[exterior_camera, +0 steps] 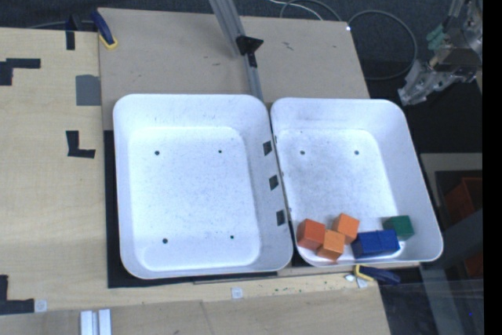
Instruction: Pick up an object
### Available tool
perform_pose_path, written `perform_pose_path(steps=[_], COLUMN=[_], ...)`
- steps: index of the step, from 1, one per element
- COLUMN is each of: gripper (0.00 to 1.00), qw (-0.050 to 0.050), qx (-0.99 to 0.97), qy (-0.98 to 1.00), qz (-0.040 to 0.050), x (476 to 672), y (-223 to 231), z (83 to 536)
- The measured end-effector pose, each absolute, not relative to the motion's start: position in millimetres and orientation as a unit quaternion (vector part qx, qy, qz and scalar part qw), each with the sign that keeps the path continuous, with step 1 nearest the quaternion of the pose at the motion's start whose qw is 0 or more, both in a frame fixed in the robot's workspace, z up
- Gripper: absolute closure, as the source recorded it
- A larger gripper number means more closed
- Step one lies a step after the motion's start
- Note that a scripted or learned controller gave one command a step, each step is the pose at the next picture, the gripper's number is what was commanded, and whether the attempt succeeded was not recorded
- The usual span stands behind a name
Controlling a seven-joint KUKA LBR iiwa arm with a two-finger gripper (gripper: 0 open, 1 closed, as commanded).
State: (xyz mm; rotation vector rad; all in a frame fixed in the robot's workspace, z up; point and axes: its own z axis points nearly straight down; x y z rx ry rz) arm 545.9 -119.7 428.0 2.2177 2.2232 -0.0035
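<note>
blocks (345, 237) clustered in right bin's (408, 137) near edge, left bin (133, 129) beside

Two shallow white bins sit side by side on the bench (314, 59): the left bin (188, 110) and the right bin (345, 110), whose near edge holds a cluster of blocks. Three orange blocks (329, 235) lie touching one another, a blue block (375, 244) just beside them, and a green block (401, 226) at the blue block's far right. The tool (427, 86) hangs beyond the right bin's far right corner, well apart from the blocks.
</note>
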Motion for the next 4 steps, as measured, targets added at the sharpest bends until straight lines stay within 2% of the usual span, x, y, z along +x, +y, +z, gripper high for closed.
perform_pose_path(steps=[1, 2, 3, 4], gripper=[0.0, 0.0, 0.0, 0.0], qw=[0.0, -0.001, 0.0, 0.0], qx=[0.706, 0.708, 0.706, 0.707], qy=[0.708, 0.707, 0.708, 0.707], qz=[-0.0015, -0.0024, -0.0005, -0.0018], x=[545.9, 591.1, 578.0, 632.1], y=[-119.6, -153.2, -124.2, -161.8], z=[427.4, 373.0, 375.2, 353.9])
